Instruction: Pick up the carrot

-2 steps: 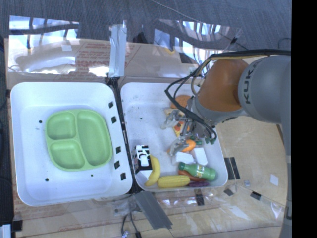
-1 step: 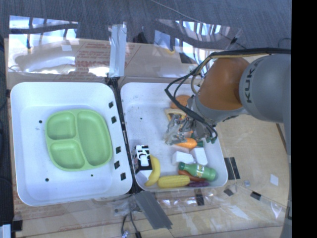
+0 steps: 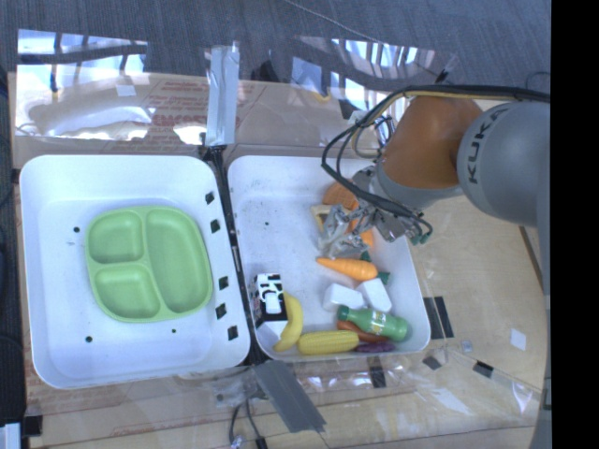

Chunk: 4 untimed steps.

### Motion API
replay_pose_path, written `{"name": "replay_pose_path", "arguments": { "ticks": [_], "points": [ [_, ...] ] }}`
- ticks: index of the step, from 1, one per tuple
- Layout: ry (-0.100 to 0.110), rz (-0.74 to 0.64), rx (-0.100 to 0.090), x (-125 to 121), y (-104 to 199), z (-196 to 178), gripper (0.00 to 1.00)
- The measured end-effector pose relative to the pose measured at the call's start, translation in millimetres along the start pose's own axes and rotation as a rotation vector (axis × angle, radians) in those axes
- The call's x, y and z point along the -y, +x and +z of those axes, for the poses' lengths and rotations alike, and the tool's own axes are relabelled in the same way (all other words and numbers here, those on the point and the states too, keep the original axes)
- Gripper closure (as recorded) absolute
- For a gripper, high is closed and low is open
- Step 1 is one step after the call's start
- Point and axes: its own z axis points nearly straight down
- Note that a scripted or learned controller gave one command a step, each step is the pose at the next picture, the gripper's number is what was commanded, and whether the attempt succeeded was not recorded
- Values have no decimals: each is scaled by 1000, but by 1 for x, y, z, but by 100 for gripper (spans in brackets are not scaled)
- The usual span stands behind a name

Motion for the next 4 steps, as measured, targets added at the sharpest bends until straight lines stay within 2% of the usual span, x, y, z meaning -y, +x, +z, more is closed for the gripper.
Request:
{"name": "replay_pose_path", "arguments": {
  "ticks": [1,2,3,4],
  "points": [
    [-1,74,-1,-61,-2,-57,100],
    [-2,24,-2,-106,-36,-77,100],
    [0,-392,0,-73,-20,-132,100],
    [-1,-392,-1,-74,-20,-131,0]
  ]
}}
